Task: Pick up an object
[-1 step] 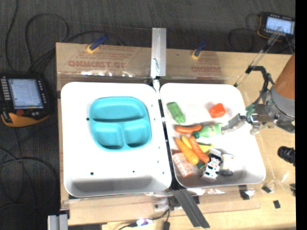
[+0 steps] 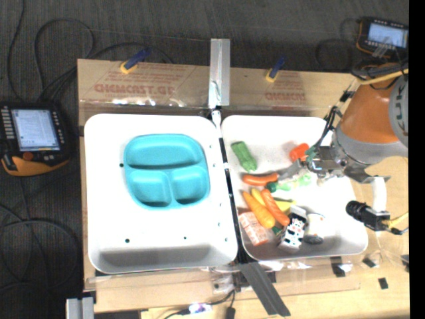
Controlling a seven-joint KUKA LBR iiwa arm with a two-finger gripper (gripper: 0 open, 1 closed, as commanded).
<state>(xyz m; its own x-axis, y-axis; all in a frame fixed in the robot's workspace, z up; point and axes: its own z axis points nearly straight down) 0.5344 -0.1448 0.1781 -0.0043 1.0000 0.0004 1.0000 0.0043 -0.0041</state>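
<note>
From the overhead camera you see the grey metal gripper (image 2: 307, 171) low in the right white plastic bin (image 2: 345, 241), among smooth toy food: a glossy green pepper (image 2: 243, 155), slim orange carrots (image 2: 264, 207). The divided teal tray (image 2: 166, 169) sits in the left bin (image 2: 106, 244).

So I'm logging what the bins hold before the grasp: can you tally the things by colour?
Turquoise: 1, the divided tray in the left bin.
Green: 1, the pickle-like piece in the right bin.
Orange or red: 4 that I can separate.
Black and white: 1, the small toy.
Total: 7, though the right bin's cluster is hard to separate.
</note>
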